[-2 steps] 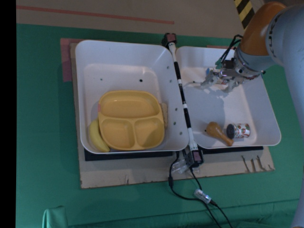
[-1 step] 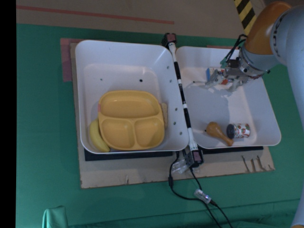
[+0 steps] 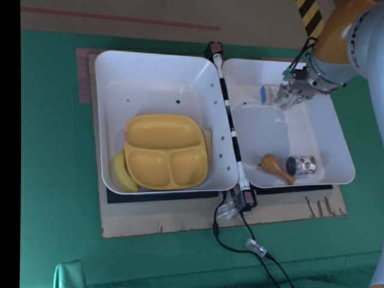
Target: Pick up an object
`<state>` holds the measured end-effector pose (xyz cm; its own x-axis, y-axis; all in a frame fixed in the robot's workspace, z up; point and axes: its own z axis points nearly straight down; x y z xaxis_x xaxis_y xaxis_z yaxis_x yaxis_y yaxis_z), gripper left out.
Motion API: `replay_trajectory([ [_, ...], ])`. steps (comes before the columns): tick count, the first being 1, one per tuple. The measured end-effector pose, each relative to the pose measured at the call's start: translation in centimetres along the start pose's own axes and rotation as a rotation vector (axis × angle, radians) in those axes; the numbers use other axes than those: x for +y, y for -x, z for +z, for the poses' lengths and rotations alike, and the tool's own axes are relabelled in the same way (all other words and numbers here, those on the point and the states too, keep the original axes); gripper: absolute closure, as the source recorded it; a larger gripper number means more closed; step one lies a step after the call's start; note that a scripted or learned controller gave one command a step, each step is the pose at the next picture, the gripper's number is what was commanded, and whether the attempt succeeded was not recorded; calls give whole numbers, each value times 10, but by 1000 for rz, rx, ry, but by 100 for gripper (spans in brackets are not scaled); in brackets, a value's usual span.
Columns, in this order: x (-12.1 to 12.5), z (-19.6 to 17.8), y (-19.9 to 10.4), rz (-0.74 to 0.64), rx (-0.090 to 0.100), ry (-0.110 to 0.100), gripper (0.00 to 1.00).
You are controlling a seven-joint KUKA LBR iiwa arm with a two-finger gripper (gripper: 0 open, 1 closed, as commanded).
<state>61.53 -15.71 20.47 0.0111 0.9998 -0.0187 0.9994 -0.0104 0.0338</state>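
Camera view: your gripper (image 3: 287, 99) hangs over the small blue-and-white box (image 3: 269, 93) at the upper middle of the right bin (image 3: 336, 155).

I cannot tell how the gripper is set, and nothing is visibly held. Judging by its look, the box is light, stiff cardboard and could slide on the smooth bin floor, so take it across its 2 short sides. It lies near the bin's upper wall, which may crowd you. A brown pear-shaped toy (image 3: 276, 168) and a small can (image 3: 302, 165) sit just beside each other at lower right, well apart from the box. In the left bin (image 3: 150, 77) a yellow divided tray (image 3: 165, 151) lies against a banana (image 3: 122, 173).
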Motion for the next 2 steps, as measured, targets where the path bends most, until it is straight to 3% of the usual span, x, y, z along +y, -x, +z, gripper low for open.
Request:
replay_trajectory([
  [1,0,0,0,0,0,-1,0],
  [2,42,21,32,-5,7,-20,0],
])
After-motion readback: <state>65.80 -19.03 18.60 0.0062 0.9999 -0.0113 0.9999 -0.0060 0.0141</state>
